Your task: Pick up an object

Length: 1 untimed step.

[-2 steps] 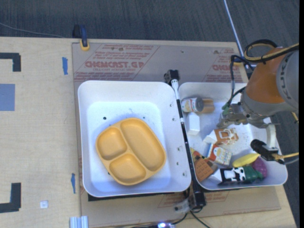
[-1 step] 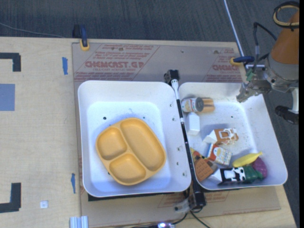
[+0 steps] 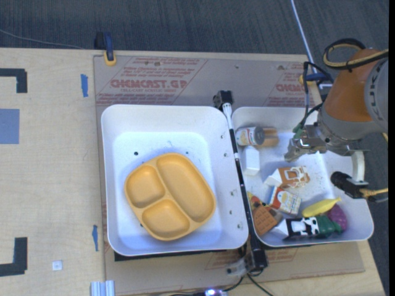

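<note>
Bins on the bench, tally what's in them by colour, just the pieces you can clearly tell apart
Yellow: 2, divided plate, banana
Purple: 1, grape bunch
Brown: 1, waffle
Black and white: 1, cow toy
Total: 5, other pieces too jumbled to sort

Bright, even light from overhead, no hard hotspots. Left bin (image 3: pixel 117 134) a bit blown out on its white floor, detail thin there. Soft shadow under the yellow tray (image 3: pixel 170 196), lower-left side, so light leans from upper right. Arm (image 3: pixel 355 100) throws a faint shadow into the right bin (image 3: pixel 364 227). Pic low-res, grainy; small items in the right bin smear together, labels unreadable. Board text (image 3: pixel 148 84) soft but legible. Edges slightly bowed, carpet (image 3: pixel 185 11) darker up top.
</note>
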### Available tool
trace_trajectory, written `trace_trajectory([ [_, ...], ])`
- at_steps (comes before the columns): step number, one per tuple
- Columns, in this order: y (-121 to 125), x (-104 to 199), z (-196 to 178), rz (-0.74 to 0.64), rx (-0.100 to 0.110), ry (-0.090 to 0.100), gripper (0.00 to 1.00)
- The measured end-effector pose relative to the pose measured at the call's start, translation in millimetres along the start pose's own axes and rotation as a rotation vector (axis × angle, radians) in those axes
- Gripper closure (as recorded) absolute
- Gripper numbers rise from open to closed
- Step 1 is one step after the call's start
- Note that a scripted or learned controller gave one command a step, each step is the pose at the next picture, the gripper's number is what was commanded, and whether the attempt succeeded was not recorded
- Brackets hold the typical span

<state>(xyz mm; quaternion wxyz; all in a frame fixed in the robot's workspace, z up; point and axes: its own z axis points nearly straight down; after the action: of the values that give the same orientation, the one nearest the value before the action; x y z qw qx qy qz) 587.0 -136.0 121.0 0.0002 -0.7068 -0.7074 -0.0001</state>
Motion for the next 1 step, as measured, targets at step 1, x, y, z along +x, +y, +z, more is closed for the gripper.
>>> trace_trajectory([
  [1,-44.3,-89.1,-36.4,0.002,-0.002,-0.003,1.00],
])
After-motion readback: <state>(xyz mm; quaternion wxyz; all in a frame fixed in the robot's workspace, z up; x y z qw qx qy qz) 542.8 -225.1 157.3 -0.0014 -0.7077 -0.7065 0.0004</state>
